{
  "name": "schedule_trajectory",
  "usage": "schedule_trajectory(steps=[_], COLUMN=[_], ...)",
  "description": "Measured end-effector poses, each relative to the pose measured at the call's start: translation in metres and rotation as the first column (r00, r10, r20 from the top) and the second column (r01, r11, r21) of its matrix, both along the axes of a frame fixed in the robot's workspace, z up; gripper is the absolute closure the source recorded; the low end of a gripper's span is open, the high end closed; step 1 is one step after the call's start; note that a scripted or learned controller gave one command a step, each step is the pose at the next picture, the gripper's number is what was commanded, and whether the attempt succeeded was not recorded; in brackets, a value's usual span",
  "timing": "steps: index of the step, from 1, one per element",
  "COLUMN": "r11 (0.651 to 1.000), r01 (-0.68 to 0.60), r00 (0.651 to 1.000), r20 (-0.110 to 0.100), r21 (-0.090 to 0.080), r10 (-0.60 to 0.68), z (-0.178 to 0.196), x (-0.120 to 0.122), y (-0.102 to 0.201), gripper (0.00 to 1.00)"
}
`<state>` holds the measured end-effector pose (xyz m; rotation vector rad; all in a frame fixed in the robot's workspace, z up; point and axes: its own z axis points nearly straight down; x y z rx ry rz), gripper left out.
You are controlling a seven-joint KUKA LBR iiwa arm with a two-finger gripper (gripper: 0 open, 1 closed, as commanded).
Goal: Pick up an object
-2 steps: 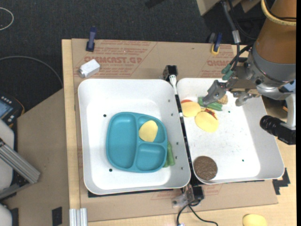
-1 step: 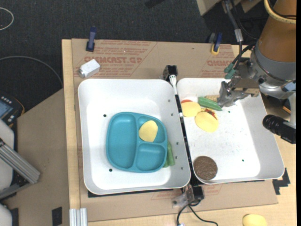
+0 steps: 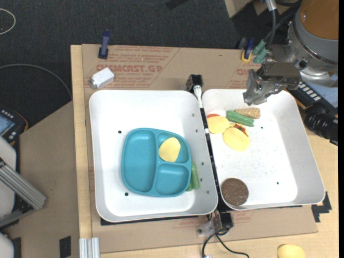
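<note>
Round brown disc (image 3: 235, 191) lies flat in smooth white bin (image 3: 301, 160).

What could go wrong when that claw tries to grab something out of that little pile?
The claw hovers by a tight cluster: a tan piece, a green piece and yellow pieces touch or overlap. It might nudge them apart, or pinch two together. They also lie near the right bin's back wall, so a finger could catch it.

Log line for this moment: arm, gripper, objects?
arm: over right bin | gripper: above food pile, nothing held | green bean: nearest | left bin: blue tray
</note>
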<state>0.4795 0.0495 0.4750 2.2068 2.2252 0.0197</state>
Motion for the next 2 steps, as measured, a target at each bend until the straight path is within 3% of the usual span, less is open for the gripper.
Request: schedule_trajectory(steps=[2], r11=[1.000], r01=[0.005], r00=[1.000], r20=[-0.005], r21=[-0.005], r10=[-0.005], z=[0.015], x=[0.002], y=[-0.003], gripper=[1.00])
